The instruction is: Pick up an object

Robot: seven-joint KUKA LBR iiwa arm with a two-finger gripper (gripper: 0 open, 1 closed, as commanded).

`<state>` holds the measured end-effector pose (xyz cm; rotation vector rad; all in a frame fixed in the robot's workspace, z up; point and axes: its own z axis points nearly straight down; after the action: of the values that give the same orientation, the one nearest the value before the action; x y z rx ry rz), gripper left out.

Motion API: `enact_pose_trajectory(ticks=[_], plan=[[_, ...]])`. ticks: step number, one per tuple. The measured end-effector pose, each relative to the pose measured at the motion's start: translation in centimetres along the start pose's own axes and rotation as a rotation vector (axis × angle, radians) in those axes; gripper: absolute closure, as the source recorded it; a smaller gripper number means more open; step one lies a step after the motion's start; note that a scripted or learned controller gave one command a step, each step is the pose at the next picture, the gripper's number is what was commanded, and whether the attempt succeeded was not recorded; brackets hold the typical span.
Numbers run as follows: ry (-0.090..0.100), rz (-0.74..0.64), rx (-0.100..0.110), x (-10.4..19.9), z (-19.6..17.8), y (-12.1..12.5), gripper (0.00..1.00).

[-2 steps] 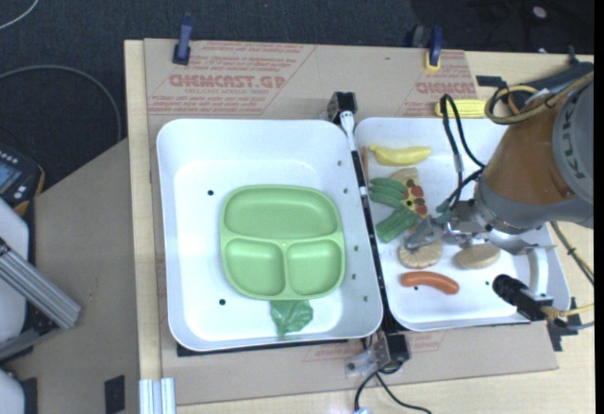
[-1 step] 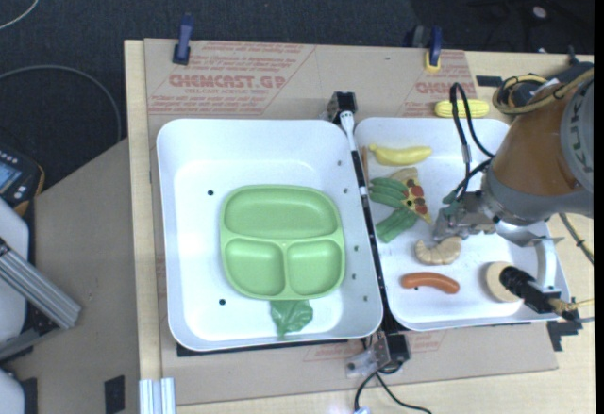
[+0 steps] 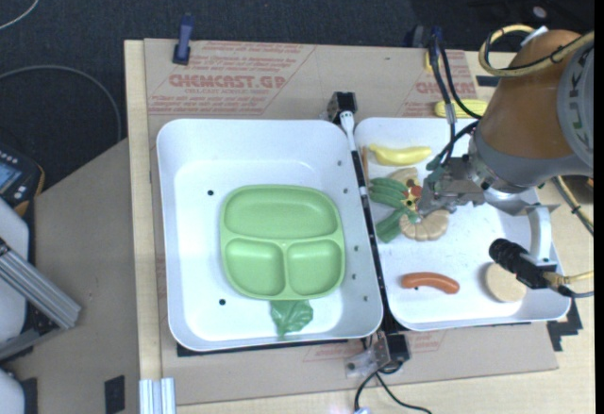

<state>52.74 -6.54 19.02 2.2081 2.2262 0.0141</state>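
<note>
Hand (image 3: 427, 198) first: from the camera view I saw it low over the bin (image 3: 472, 242) on the view's right, at that bin's left half, on the end of the grey arm (image 3: 514, 167) with its orange band (image 3: 528, 106). I could not tell how far open it stood, nor whether it held anything. It sat right over a cluster of toy food. A green leafy piece (image 3: 385, 190) lay just to its left, and a tan scalloped piece (image 3: 425, 227) just below it. A small red and yellow bit (image 3: 412, 196) showed at its edge, too small for me to name.

The only writing I could read was red print on the brown counter (image 3: 142, 214) behind the bins, "CHEMCAST G.P" (image 3: 226, 80). Fainter red lines under it were too small to read.

Other things lay in the same bin. A yellow banana (image 3: 398, 155) was near the back wall. A second green piece (image 3: 388, 227) touched the tan one's left side. A red sausage (image 3: 430, 283) lay toward the front, well apart from the hand. A round pale biscuit (image 3: 502, 287) sat at the front right.

The other bin (image 3: 189, 214) held a green divided plate (image 3: 281, 240) in its middle. A green lettuce leaf (image 3: 291, 316) lay at the plate's front edge. A blue clamp (image 3: 182, 41) gripped the counter's back edge.
</note>
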Motion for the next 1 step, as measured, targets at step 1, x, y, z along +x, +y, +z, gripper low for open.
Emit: enact_pose_trajectory(ticks=[1], plan=[[0.001,0.0,0.006,7.22,-4.26,-1.92,1.0]])
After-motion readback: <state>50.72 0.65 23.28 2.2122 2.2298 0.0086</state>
